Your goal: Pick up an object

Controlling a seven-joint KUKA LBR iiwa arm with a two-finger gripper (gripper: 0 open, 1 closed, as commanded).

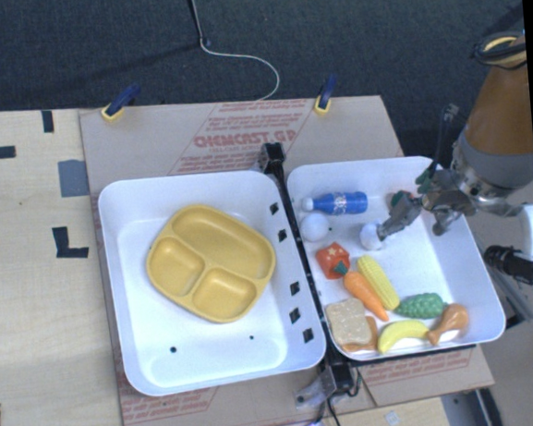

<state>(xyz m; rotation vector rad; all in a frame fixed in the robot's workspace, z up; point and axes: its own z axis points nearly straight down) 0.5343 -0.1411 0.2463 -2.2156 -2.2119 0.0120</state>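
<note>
The right bin (457,265) holds several toy foods. A blue bottle (338,204) lies at its back, with a white ball (314,228) beside it and a second pale ball (371,236) further right. A red pepper (334,259), a carrot (362,294) and a corn cob (378,281) sit mid-bin. Along the front edge lie a bread slice (349,323), a banana (402,335), a green vegetable (420,306) and a drumstick (448,323). My gripper (419,221) hangs open over the bin's back right; its left finger (395,222) is just right of the pale ball, and nothing is between the fingers.
The left bin (138,339) carries a yellow divided plate (210,261). A black divider (293,251) runs between the two bins. Both bins rest on a cardboard sheet (232,136) held by clamps at the back. The arm's grey and orange body (500,131) looms at the right.
</note>
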